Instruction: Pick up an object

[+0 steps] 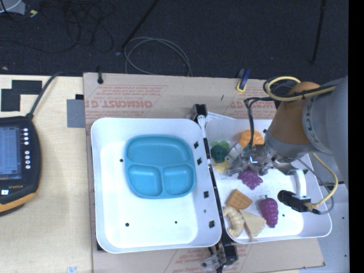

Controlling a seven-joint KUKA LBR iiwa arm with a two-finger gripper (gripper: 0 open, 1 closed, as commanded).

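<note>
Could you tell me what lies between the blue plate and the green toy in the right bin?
In the camera view, the black clamps joining the bins lie between the blue plate and the green toy, plus bare white bin floor.

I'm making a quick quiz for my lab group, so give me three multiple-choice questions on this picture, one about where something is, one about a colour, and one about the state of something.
1. Where does the blue divided plate lie?
A. In the left bin
B. In the right bin
C. On the cardboard

2. What colour is the grape bunch near the right bin's front?
A. Green
B. Purple
C. Yellow

3. Where is the gripper?
A. Over the left bin
B. Over the handheld controller
C. Low over the right bin's toys

Answers: 1 A, the plate sits inside the left bin's walls. 2 B, the bunch is plainly purple. 3 C, the gripper is down among the toy foods beside a second purple bunch.
</note>
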